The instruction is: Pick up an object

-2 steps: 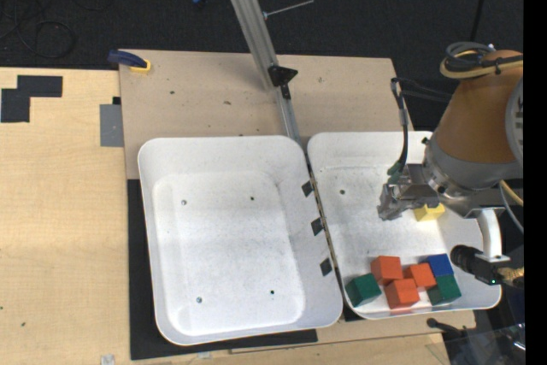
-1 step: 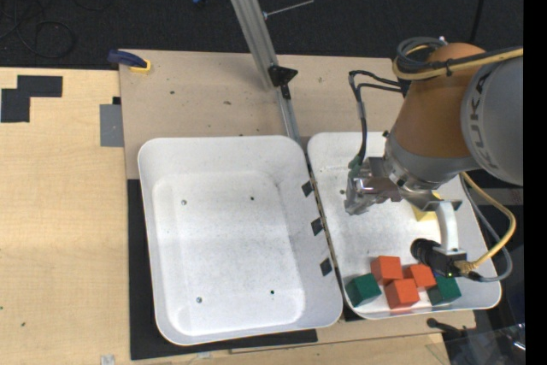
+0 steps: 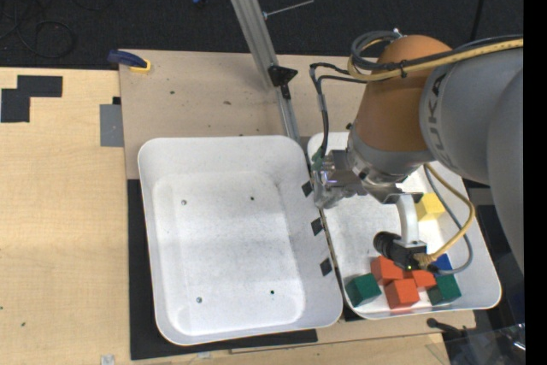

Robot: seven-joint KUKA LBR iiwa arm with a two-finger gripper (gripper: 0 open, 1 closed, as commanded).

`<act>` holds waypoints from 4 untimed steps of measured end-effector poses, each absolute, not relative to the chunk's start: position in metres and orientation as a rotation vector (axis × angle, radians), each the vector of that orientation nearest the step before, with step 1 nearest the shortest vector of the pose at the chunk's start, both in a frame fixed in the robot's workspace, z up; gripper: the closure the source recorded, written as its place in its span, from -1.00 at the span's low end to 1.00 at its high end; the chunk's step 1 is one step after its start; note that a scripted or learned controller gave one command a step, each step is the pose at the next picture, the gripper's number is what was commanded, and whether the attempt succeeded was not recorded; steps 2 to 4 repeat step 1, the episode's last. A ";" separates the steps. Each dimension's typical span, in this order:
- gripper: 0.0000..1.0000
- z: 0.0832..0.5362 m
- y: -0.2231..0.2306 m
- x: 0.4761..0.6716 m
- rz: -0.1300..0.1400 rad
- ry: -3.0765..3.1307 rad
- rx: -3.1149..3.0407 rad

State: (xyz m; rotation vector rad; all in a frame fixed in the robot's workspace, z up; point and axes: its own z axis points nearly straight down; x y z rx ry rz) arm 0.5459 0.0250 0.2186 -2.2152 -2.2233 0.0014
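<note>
several small orange and green blocks (image 3: pixel 402 290) crowd one corner of the right white bin (image 3: pixel 362 226); the gripper (image 3: pixel 329 182) hangs apart, presumably aiming; its grip cannot be told

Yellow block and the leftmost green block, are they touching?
Apart. The camera view shows the yellow block near the right bin's middle and the leftmost green block down at its near edge, well separated.
</note>
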 end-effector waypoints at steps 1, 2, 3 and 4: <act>1.00 0.233 0.081 0.546 0.001 -2.225 -2.213; 1.00 0.233 0.081 0.546 0.001 -2.225 -2.213; 1.00 0.233 0.081 0.546 0.001 -2.225 -2.213; 1.00 0.233 0.081 0.546 0.001 -2.225 -2.213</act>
